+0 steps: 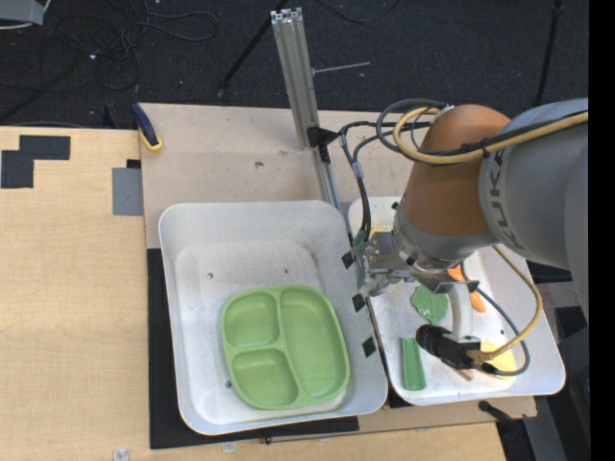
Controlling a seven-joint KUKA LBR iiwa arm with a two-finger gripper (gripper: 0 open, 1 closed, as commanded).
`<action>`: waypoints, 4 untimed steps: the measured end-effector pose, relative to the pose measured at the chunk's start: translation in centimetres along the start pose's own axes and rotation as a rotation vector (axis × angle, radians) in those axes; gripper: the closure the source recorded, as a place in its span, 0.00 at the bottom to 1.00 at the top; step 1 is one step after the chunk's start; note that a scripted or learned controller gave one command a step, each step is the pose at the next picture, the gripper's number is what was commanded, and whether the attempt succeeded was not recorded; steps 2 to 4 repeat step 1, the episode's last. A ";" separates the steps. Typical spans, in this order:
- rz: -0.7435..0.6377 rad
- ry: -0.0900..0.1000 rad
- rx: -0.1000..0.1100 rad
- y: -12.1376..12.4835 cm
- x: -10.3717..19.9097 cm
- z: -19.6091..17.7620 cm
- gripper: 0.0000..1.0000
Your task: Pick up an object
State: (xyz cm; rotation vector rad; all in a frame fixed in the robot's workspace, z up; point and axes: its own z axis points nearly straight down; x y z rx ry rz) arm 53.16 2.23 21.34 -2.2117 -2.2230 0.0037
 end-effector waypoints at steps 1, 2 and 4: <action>-0.001 0.000 0.000 -0.7 6.1 0.3 1.00; -0.001 0.000 0.000 -0.7 6.1 0.3 1.00; -0.001 0.000 0.000 -0.7 6.1 0.3 1.00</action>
